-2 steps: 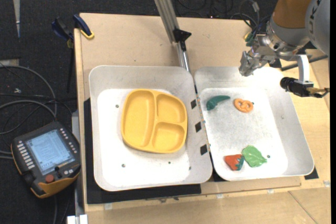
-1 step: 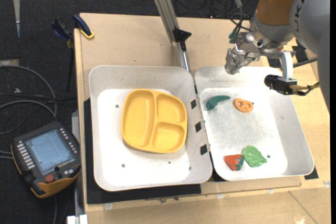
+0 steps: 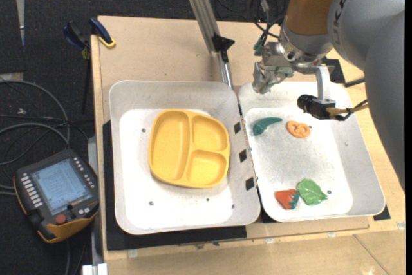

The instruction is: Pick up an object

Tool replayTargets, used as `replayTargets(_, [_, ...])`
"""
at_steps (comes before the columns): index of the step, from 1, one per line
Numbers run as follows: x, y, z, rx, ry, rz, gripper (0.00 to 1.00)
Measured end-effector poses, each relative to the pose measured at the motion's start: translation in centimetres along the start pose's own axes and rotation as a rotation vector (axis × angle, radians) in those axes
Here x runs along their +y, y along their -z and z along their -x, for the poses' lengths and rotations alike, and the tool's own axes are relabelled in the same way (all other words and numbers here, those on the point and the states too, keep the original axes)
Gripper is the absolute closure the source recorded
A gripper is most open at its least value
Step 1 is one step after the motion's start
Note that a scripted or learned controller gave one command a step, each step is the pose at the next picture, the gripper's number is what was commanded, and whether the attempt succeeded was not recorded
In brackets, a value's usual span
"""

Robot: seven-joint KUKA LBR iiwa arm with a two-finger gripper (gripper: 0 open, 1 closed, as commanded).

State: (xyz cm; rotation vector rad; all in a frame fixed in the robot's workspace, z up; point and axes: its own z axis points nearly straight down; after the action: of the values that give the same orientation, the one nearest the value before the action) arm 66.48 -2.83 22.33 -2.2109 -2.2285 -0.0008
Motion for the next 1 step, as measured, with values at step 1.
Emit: replayTargets(1, [-0.51, -0.38, -4.80, 0.000, 0.000, -0.001, 1.00])
